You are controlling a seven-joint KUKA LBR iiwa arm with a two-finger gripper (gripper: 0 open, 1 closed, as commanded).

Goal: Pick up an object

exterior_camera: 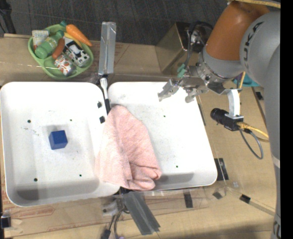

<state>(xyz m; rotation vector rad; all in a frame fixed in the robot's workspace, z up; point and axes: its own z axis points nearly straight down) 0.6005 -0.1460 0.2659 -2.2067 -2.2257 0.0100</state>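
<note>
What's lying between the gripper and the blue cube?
In the camera view, the pink towel, draped over the divider between the two bins, lies between the gripper and the blue cube; otherwise just bare bin floor.

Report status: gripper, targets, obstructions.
Gripper open, over right bin's far edge, holding nothing. Pink cloth draped across divider. Blue cube in left bin.

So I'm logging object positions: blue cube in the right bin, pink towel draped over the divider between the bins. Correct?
Not quite. The camera view shows the blue cube in the left bin, not the right. The pink towel is draped over the divider, as you said.
</note>
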